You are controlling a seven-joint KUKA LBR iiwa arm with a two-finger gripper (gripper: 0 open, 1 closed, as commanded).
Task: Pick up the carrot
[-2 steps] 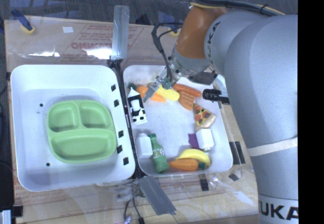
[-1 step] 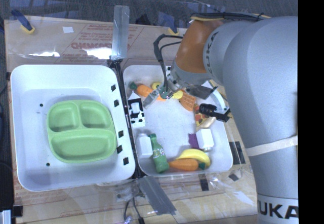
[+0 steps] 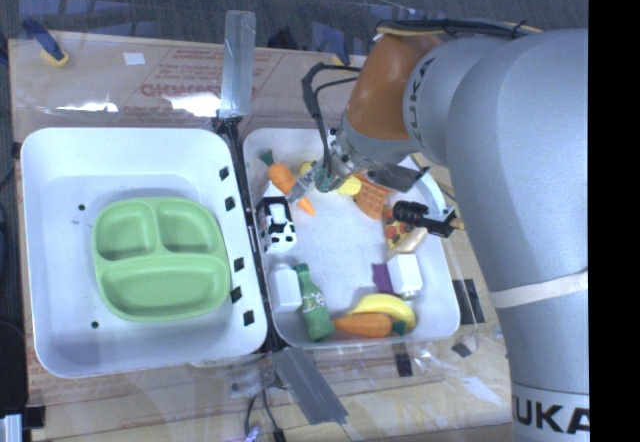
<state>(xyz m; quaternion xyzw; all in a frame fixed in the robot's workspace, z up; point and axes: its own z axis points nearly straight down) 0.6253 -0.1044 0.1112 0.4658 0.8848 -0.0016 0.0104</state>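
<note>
We see a green divided plate [image 3: 160, 258] lying in the left white bin [image 3: 40, 230]. In the right bin [image 3: 440, 315] a green bottle [image 3: 312, 304] lies beside a banana [image 3: 385, 306], with a black-and-white cow toy [image 3: 279, 220] near the left wall.

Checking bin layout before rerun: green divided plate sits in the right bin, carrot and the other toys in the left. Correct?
Swapped. The camera view shows the green divided plate in the left bin, and the carrot with the other toys in the right bin, where the gripper is.
</note>
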